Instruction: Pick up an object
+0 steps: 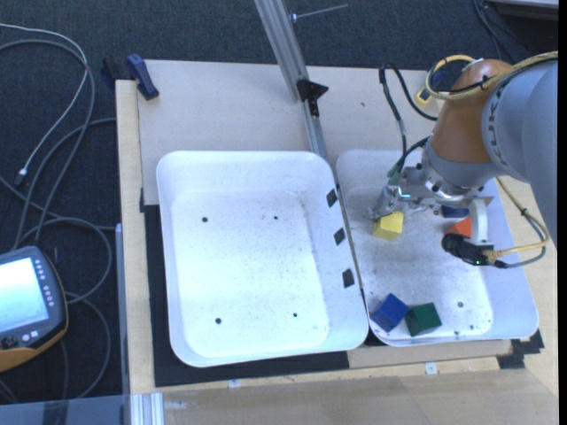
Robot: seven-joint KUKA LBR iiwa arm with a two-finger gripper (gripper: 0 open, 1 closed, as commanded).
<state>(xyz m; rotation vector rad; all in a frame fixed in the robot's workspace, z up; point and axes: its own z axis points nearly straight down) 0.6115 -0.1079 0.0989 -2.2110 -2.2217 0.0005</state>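
Gripper [396, 204] low in right bin [514, 321], tips just above and touching the upper edge of yellow block [388, 227], seemingly lined up for a grab there; spread or pinched, cannot tell, and no block seen between its tips. Blue block [388, 312] and green block [423, 319] side by side near the front rim, well apart from it. Wrist hiding much of the bin's back; orange thing [458, 228] partly covered, hard to name.

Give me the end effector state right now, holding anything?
End effector: down in the right bin, right at the yellow block; open or closed cannot be told, and no grasp on the block is visible.
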